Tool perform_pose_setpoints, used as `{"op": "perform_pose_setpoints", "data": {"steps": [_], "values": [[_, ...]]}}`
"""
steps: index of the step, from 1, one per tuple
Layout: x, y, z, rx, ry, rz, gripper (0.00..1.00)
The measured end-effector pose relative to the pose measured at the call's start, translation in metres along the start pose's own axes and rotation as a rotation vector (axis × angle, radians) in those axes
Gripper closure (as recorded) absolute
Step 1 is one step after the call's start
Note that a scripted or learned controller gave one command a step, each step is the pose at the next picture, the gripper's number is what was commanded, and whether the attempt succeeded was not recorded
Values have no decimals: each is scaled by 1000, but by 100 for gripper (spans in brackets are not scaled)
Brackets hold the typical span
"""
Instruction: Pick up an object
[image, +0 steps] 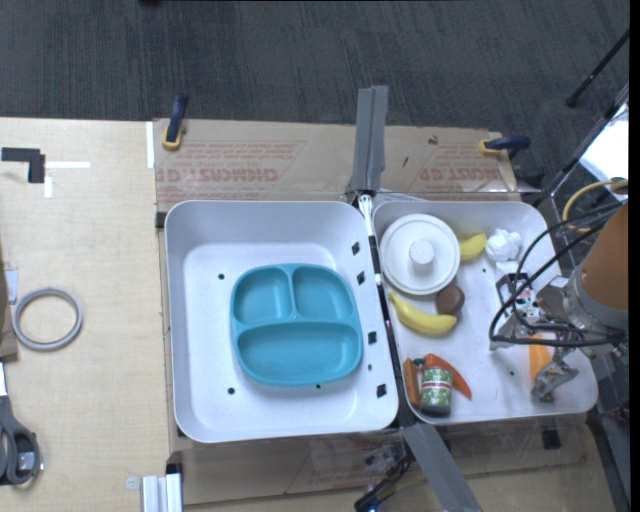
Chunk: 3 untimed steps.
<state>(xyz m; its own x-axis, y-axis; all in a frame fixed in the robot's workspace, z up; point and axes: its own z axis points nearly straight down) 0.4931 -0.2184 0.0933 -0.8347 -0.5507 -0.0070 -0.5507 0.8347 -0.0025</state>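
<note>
Barely begun: gripper (553, 382) low in right bin (520, 212), touching an orange piece (540, 356); cannot tell its state or any hold. Lift remaining.

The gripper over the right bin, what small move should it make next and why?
Probably a short drop straight down. The gripper hangs low at the right bin's near right corner, right by an orange piece. Nothing shows between its fingers, so lowering onto that piece seems the nearest chance at a pick.
</note>
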Motion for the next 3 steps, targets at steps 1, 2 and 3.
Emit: {"op": "perform_pose_setpoints", "data": {"steps": [1, 2, 3], "values": [[-5, -2, 1, -4, 3, -121, 0], [-97, 59, 2, -3, 2, -143, 0], [-19, 27, 2, -3, 5, -72, 0]]}}
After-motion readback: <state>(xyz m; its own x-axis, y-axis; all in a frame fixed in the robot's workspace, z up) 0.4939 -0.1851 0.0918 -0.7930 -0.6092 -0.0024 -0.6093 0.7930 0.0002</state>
